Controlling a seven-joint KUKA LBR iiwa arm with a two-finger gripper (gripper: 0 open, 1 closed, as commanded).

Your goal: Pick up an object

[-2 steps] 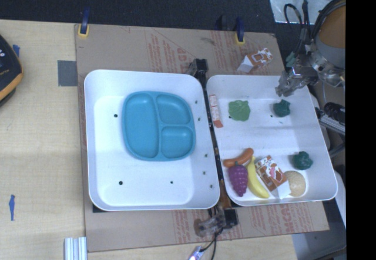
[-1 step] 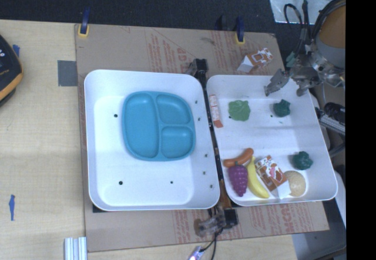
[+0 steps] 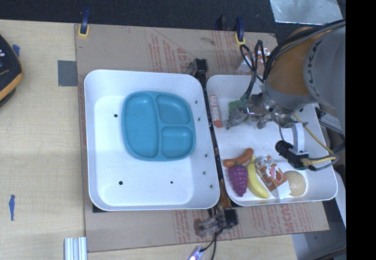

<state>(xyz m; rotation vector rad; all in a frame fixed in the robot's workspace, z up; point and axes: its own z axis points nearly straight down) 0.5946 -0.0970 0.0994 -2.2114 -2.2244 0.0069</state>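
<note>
Several toys cluster at near edge of right bin (image 3: 218, 85): purple grapes (image 3: 238, 179), banana (image 3: 256, 181), sausage (image 3: 238, 157), packet (image 3: 271, 173). Tool (image 3: 238, 113) hovers at bin's far-left part, nothing between its fingers (spread or pressed together: cannot tell). Step: approach. Next: shift nearward over one toy, descend.

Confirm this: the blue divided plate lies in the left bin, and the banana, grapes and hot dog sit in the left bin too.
Wrong on the food. The camera view shows the banana, grapes and hot dog in the right bin. The blue plate does lie in the left bin.
</note>
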